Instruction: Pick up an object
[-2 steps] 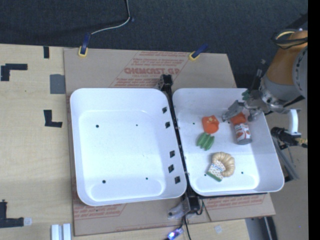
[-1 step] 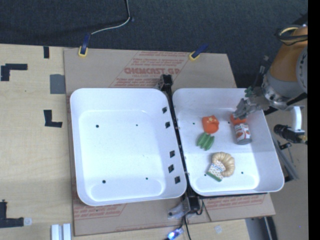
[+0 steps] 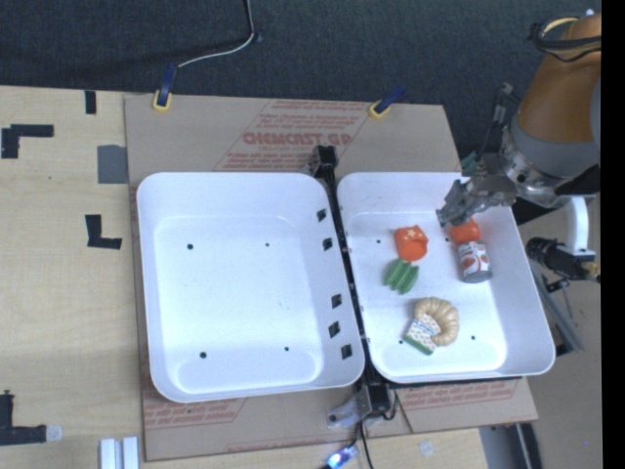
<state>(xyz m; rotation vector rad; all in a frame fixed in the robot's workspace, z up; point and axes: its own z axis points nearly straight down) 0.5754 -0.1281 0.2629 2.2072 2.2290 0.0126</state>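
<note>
Under both white bins [image 3: 156, 262]: cardboard sheet [image 3: 283, 135] on wooden bench [image 3: 59, 291]; pincer [image 3: 457, 208] state perhaps clenched, cannot tell.

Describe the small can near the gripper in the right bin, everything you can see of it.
The can is a small cylinder lying on its side on the floor of the right bin, near that bin's right wall. Its label looks red and white, with greyish ends; the print is too small to read. An orange-red object sits against its upper end, directly under the gripper. The other items lie apart from it.
</note>
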